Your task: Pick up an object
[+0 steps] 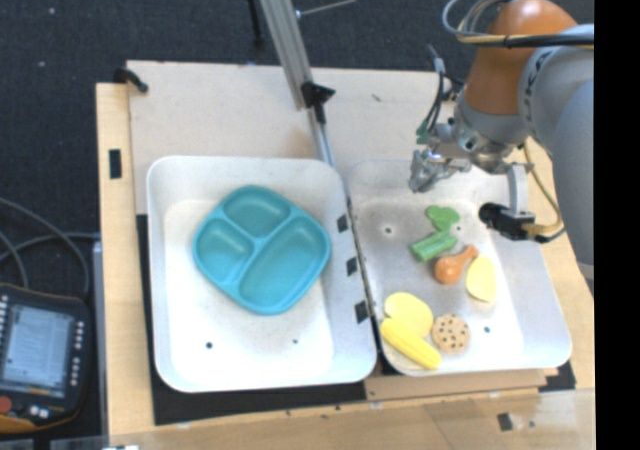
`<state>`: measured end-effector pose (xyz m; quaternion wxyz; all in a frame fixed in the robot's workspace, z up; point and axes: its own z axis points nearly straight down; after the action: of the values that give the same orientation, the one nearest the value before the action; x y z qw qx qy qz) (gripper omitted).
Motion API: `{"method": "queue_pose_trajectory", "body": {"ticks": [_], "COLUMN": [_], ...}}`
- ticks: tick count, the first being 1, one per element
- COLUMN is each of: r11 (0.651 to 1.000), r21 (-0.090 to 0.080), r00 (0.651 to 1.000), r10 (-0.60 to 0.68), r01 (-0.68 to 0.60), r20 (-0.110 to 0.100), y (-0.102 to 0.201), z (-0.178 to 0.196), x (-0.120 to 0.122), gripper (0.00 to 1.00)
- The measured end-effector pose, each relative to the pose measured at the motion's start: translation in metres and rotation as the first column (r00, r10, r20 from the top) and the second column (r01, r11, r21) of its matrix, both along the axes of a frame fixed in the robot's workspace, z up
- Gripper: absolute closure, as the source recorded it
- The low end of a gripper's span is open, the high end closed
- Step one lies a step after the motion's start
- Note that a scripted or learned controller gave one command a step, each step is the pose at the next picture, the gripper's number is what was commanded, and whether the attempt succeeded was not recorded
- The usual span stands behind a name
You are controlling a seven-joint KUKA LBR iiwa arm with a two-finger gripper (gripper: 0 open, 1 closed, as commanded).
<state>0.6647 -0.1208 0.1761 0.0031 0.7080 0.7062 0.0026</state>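
My gripper [428,174] hangs over the far part of the right bin [385,200], just above and left of a green toy piece [442,217]. Nothing shows between its fingers. Below it lie a second green piece [432,245], an orange drumstick-like toy [453,265] and a yellow slice [482,280]. Nearer the front edge sit a yellow round piece [408,310], a yellow corn-like toy [409,344] and a brown cookie [451,334].
The left bin [180,338] holds a teal divided plate [262,248]. A slanted metal pole [285,33] rises from the gap between the bins at the back. A black cable part [505,220] hangs at the right bin's far right.
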Motion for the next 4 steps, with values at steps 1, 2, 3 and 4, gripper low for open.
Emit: {"method": "queue_pose_trajectory", "body": {"ticks": [1, 2, 3, 4], "r11": [1.000, 1.000, 1.000, 1.000], "r21": [0.001, 0.001, 0.002, 0.001], "r00": [1.000, 1.000, 1.000, 1.000], "r10": [0.005, 0.006, 0.009, 0.009], "r01": [-0.005, -0.006, -0.009, -0.009], "r20": [-0.001, -0.003, -0.008, -0.010], "y": [0.005, 0.004, 0.050, 0.105], "z": [0.047, 0.074, 0.079, 0.066], "x": [-0.002, 0.000, -0.003, -0.002], "gripper": [1.00, 1.00, 1.00, 1.00]}}
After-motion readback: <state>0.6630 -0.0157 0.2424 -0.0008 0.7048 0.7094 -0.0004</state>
